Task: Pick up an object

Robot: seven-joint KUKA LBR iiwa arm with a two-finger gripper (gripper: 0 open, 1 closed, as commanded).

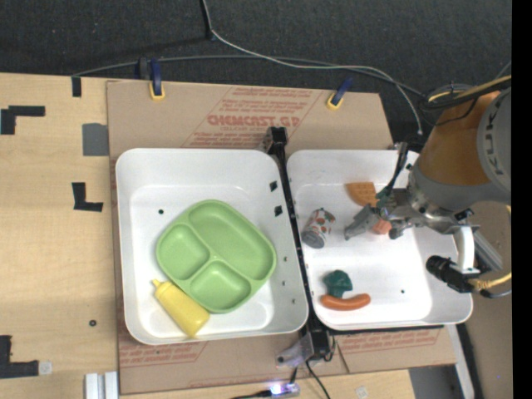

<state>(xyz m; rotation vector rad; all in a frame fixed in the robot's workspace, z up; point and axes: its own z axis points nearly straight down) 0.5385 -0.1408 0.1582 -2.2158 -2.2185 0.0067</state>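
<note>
Several small items crowd the right bin (416, 310); the pincer (376, 220), fingers spread and holding nothing, could knock the small can (316, 227) aside.

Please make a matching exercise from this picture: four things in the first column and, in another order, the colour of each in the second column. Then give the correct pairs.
Column 1
1. divided plate in the left bin
2. squeeze bottle beside the plate
3. hot dog toy in the right bin
4. small can in the right bin

Column 2
A. yellow
B. silver-grey
C. light green
D. orange-red

Pairs: 1-C, 2-A, 3-D, 4-B
</note>
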